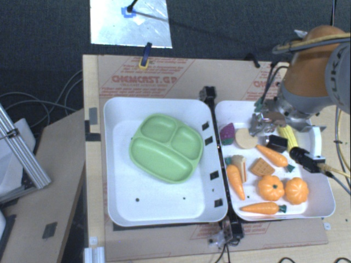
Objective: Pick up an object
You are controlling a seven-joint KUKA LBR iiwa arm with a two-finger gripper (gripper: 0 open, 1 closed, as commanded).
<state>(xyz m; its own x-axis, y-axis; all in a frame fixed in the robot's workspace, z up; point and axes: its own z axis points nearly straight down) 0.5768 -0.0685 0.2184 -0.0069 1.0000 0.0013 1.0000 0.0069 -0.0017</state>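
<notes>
Grey arm with orange band [312,64] reaches in from the right; pincer [261,124] low over the far part of the right bin [233,113]; whether it is apart or together I cannot tell, and nothing is seen held in it.

Right bin holds the toy food, all lying on the bin floor: pale round disc [246,140] just below the pincer; purple piece [226,130] just left of the disc; yellow corn [288,137] to the pincer's right, partly under the wrist; carrot [272,155] slanting near the middle; second carrot [236,181] along the left wall; orange cracker square [262,167] between those two; two small pumpkins [271,188] [296,190] side by side; third carrot [262,207] at the near edge.

Left bin [118,163] carries a green divided plate [166,147], tilted; both bins sit on the table [164,78].
</notes>
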